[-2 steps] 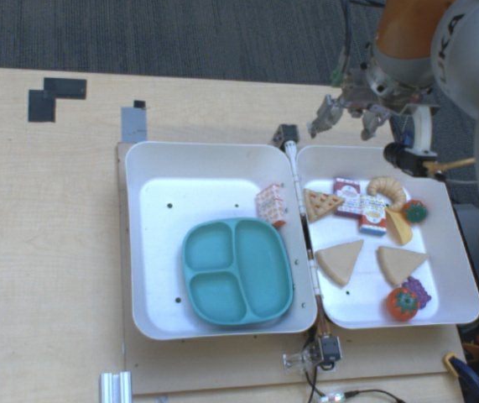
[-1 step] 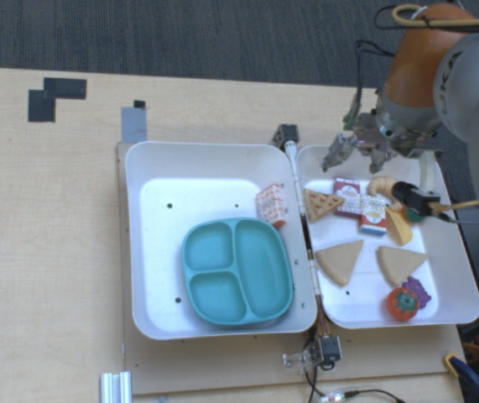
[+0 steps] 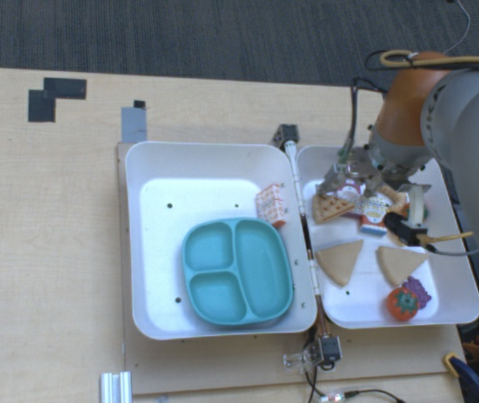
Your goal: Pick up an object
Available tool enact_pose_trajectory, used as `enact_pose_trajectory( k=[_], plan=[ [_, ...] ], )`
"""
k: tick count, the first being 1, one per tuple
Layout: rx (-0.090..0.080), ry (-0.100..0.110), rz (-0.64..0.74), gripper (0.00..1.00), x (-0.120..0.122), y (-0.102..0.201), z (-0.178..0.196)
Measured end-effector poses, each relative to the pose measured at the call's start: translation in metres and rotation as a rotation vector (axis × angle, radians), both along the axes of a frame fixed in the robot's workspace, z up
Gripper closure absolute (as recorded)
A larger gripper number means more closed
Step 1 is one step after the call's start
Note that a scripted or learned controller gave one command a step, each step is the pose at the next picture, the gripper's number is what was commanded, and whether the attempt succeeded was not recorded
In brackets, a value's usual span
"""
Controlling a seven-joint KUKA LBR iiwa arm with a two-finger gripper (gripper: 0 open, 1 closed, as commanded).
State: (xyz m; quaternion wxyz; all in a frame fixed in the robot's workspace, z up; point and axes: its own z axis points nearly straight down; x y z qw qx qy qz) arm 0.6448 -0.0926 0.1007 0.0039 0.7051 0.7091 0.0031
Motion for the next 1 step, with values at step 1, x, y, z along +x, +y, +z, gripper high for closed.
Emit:
enact_pose_trajectory(
  k=[1],
  plan=[
    [-0.003, -0.016, -0.003, 0.00, -0.0563, -0.0242, -0.0066]
  ],
)
